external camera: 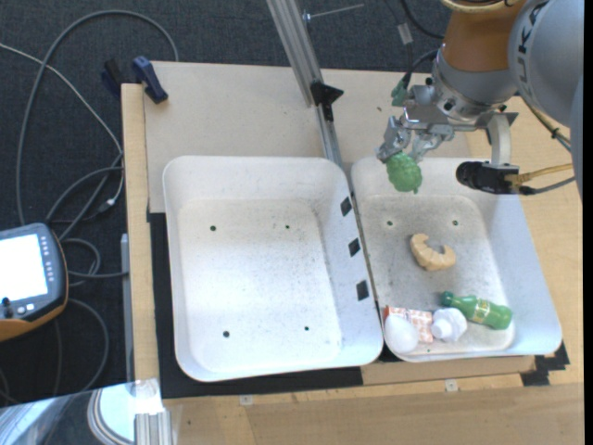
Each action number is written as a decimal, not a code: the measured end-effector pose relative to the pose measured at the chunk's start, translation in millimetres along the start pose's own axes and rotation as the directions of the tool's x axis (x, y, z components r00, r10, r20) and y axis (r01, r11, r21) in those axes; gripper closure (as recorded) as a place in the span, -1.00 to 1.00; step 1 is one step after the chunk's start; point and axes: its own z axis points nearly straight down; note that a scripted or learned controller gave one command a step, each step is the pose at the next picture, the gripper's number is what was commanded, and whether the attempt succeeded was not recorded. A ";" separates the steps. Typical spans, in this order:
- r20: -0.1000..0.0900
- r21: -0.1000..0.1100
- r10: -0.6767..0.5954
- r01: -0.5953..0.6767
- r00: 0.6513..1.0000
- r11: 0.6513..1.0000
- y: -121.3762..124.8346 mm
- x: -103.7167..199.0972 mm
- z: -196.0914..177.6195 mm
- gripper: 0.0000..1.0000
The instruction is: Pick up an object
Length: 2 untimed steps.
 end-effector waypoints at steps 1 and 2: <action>0.000 0.000 0.000 0.000 1.000 1.000 -2.6 47.4 4.8 1.00; 0.000 0.000 -0.001 0.001 1.000 1.000 -13.1 107.9 1.6 1.00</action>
